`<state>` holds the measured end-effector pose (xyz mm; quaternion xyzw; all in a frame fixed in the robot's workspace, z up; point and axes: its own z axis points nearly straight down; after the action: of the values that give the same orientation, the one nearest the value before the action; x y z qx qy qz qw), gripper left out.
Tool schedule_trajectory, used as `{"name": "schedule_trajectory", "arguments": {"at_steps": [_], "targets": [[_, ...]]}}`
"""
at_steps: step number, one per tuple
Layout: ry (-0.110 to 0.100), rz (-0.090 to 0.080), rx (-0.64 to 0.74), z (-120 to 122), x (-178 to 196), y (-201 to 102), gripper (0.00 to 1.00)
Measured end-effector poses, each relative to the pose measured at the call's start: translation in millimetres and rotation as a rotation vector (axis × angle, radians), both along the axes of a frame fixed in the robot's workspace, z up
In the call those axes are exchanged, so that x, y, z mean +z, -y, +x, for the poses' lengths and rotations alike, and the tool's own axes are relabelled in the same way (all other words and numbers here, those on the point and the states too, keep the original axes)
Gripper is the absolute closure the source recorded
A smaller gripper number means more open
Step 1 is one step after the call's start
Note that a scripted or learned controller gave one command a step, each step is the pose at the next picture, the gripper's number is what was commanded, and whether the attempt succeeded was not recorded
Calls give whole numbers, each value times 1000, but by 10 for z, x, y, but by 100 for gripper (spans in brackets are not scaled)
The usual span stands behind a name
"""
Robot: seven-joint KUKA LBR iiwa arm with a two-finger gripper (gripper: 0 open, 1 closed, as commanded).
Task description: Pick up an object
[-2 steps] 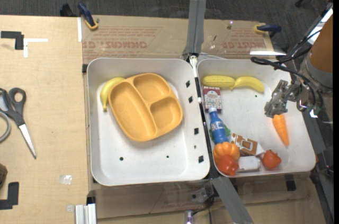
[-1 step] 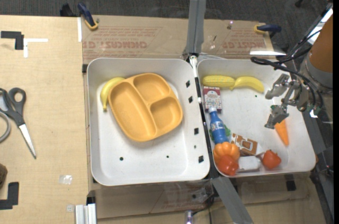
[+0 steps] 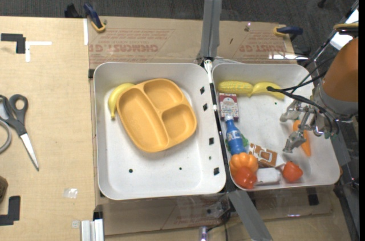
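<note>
Bench surface (image 3: 45,137) carries two shallow white bins side by side, with brown cardboard (image 3: 148,43) behind them. Left bin (image 3: 154,180) holds a yellow three-compartment plate (image 3: 155,114); a banana (image 3: 116,96) lies against the plate's upper-left rim. Right bin (image 3: 262,120) holds the remaining items. Grey arm (image 3: 342,77) enters from the right, above that bin's right side. Gripper (image 3: 296,130) hangs low over the right part of the right bin; its metal fingers (image 3: 290,115) stand apart, and nothing is seen clamped between them. An orange carrot-like piece (image 3: 305,144) lies just beside the fingers; contact cannot be determined. Along the back wall lie a corn cob (image 3: 235,87) and a second banana (image 3: 268,89), end to end. A small red-and-white carton (image 3: 228,106) sits below the corn cob, near the left wall. A blue bottle (image 3: 234,137) lies below the carton. An orange bell pepper (image 3: 244,163) rests at the front left, touching a red tomato-like item (image 3: 245,180). A second red item (image 3: 292,172) sits at the front right. Scissors (image 3: 21,123) lie on the bench, well apart from the bins.
</note>
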<state>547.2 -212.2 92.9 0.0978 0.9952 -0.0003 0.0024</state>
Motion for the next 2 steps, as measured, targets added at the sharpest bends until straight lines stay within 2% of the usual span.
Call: {"name": "schedule_trajectory", "arguments": {"at_steps": [1, 2], "targets": [[-1, 2, -243, 234, -6, -816, 0], [-6, 2, -375, 876, 44, -529, 0]]}}
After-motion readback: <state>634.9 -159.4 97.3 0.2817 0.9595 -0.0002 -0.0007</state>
